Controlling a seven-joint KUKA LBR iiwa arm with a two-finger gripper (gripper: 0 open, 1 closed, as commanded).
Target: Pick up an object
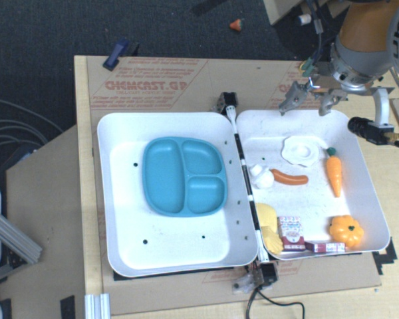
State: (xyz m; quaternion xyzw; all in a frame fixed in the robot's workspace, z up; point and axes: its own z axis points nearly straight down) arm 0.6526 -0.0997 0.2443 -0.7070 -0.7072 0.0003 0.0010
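Below the pincer (310, 102) lies a fried egg (300, 150).

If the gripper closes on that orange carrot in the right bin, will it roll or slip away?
The tapered orange carrot looks round and smooth, so it may roll sideways or squirt out. It is probably light, stiff plastic. It lies lengthwise near the shallow white right bin's wall, so gripping across its width seems safest.

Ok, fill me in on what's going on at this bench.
A grey and orange robot arm reaches in from the right, its gripper open and hovering over the far edge of the right bin, holding nothing. That bin holds toy food: a fried egg, a sausage, a carrot, a small pumpkin and a few others. The left bin holds a blue divided plate. Nothing has been picked up yet.
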